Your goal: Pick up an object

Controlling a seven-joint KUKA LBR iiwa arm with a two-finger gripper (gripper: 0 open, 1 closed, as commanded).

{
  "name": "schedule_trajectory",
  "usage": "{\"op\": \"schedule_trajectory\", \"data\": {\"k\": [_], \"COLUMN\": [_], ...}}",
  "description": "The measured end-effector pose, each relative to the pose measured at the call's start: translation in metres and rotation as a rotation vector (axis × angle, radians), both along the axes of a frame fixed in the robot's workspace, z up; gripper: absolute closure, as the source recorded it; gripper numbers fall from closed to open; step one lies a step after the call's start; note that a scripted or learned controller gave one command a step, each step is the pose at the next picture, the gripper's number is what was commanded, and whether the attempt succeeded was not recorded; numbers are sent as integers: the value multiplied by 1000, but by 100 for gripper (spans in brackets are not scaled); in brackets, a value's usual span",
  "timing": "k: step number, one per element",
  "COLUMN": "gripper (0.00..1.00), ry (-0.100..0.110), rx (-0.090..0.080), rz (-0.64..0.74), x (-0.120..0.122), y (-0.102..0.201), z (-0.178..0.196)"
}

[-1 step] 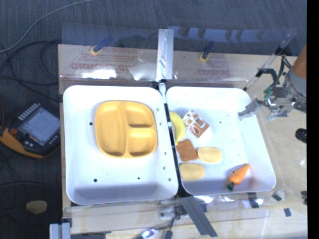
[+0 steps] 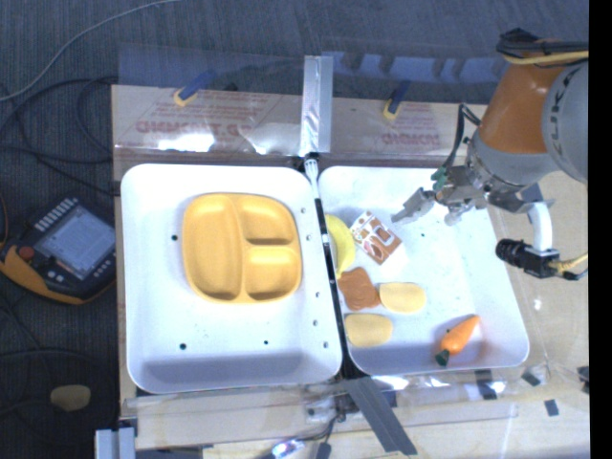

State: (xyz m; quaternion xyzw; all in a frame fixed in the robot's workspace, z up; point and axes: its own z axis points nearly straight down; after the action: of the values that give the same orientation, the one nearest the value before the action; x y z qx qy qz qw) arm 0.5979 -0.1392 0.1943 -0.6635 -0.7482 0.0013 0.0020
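Hand (image 2: 432, 206) open, empty | your nearest target, patterned block (image 2: 374, 238), lay just left-below it | right bin (image 2: 497, 285).

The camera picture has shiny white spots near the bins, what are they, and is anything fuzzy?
In the camera view, the bright spots are glare: light bouncing off the clear plastic sheet behind the left bin and off the metal below the right bin. The claw looks a little soft, while the yellow tray and carrot look fairly sharp.
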Motion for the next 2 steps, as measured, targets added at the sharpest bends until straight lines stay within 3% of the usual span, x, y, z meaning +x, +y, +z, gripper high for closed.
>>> {"op": "schedule_trajectory", "data": {"k": [1, 2], "gripper": [0, 0], "ry": [0, -16], "rx": [-1, -5], "rz": [11, 303], "x": [-30, -75], "y": [-23, 16], "z": [-49, -103]}}
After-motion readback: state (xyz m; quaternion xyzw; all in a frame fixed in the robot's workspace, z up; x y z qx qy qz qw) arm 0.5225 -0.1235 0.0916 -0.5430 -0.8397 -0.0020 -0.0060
